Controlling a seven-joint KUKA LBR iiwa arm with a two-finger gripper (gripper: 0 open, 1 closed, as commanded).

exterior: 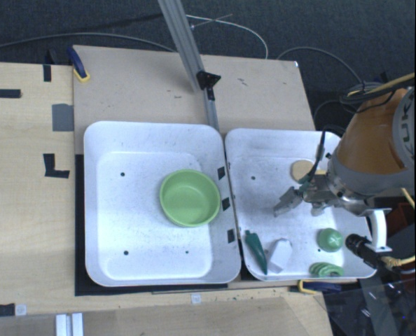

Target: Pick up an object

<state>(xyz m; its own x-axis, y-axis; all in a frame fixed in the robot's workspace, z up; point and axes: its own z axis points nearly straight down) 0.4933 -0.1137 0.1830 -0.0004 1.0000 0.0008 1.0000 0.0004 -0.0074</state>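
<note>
Claw point(286, 203) hangs over right bin point(264, 152), fingers look spread, nothing between them. Nearest candidate — small green ball point(329, 239), lower right of frame. Likely light, stiff, prone to roll — grip across middle.

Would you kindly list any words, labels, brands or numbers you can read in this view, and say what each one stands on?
"UK": partial dark letters on the arm's grey casing at the right edge, cut off by the frame.
No other readable text; the bins, green bowl and bench carry none.
</note>
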